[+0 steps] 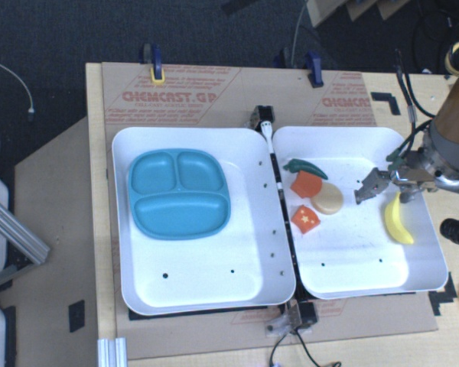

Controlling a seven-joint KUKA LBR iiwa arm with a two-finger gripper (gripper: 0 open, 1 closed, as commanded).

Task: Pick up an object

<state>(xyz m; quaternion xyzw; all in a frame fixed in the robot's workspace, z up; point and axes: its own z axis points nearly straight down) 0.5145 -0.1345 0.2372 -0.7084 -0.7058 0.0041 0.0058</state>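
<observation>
In the right bin (352, 277) lie a yellow banana (399, 224) near the right wall, a red-orange pepper with a green stem (306, 182), a beige round piece (329, 199) and a small red-orange chunk (306, 219). My gripper (388, 189) hangs over the right side of this bin, just above the banana's upper tip. It is open, its dark fingers (367, 187) spread apart, and nothing sits between them. The pepper and the beige piece lie to its left, apart from it.
The left bin (214, 281) holds a blue divided plate (180, 193). A black clamp (263, 118) sits at the top of the ridge between the bins. Cables and the arm's body crowd the right edge of the bench.
</observation>
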